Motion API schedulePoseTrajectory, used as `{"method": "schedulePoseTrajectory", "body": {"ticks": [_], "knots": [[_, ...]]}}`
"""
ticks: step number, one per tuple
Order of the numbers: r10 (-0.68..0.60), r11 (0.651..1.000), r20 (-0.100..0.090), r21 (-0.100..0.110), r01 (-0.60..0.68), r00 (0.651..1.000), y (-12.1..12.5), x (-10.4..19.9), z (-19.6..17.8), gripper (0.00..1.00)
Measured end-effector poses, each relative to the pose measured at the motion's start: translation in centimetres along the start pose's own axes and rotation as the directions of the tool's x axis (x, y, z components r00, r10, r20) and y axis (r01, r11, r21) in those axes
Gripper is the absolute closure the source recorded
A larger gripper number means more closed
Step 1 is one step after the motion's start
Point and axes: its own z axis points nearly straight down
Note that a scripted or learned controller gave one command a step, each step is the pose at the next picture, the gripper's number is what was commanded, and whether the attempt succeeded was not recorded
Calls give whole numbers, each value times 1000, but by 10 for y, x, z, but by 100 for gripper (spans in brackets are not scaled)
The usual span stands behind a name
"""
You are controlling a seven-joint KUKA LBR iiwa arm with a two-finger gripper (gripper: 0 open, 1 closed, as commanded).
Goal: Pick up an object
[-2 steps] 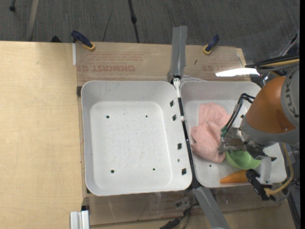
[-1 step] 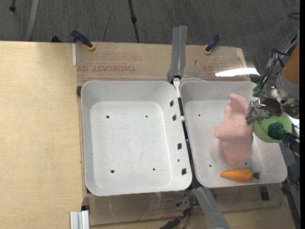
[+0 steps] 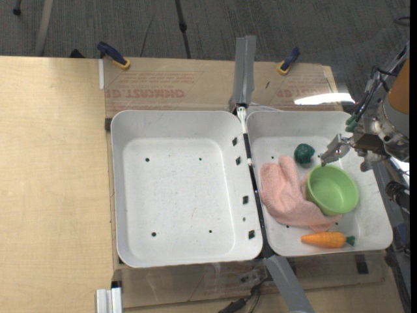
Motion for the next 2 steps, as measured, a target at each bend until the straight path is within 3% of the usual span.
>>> {"method": "schedulePoseTrajectory", "body": {"ticks": [1, 2], "knots": [[-109, 994, -2, 2, 109, 994, 42, -20, 110, 0], [-137, 991, 0, -2, 137, 991, 129, -14, 181, 0]]}}
